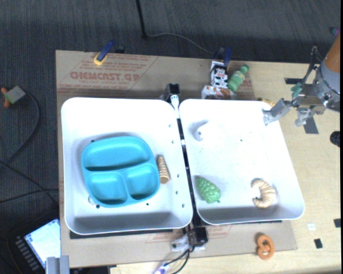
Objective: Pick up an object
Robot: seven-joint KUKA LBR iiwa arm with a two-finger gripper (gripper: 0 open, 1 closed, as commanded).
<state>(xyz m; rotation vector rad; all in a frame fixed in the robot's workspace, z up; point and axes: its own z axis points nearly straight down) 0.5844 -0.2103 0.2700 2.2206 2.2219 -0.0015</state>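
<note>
The bench [103,76] carries two white bins side by side: the left bin [74,153] and the right bin [286,170]. Largest in the left bin is a blue divided tray [119,170], lying a little toward seven o'clock of the bin's middle, and a small tan pastry [162,169] sits just beside the tray at its three o'clock, near the dividing wall. The right bin holds three candidates for the pick: a croissant [264,193] toward its five o'clock corner, a green bumpy fruit [207,189] toward seven o'clock close to the dividing wall, and a small pale curved piece [199,130] toward eleven o'clock. Outside the bins, a small carton and a green toy [236,79] rest on the bench at twelve o'clock of the right bin, and an orange ring [265,246] lies on the bench beyond the bin's six o'clock edge. The arm [334,67] comes in from three o'clock, and its gripper [274,112] hangs over the right bin's one o'clock corner, well apart from every object; nothing is seen between its fingers, and whether they are spread or pressed together cannot be told. The step in hand looks like the approach, with no object yet taken. The next move probably calls for travelling toward six o'clock to stand above the croissant, the nearest piece, then descending with the fingers straddling it.
</note>
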